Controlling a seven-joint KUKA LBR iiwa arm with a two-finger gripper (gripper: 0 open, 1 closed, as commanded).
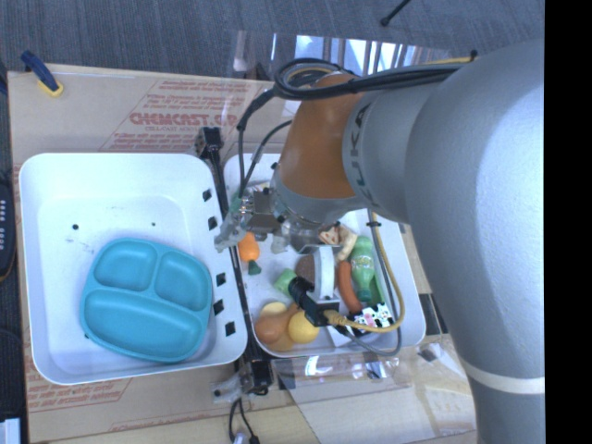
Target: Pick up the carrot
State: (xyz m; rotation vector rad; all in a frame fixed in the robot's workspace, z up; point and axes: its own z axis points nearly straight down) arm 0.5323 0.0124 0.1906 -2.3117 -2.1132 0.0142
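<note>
Against the right bin's (413, 314) left wall, carrot (248, 247) under end effector (242, 226), grip state unclear.

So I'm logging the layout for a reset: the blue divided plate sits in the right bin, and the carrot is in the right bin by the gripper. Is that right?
Not quite. The camera view shows the blue divided plate lying in the left bin, not the right one. The rest holds: the carrot is in the right bin, close by the gripper.
</note>
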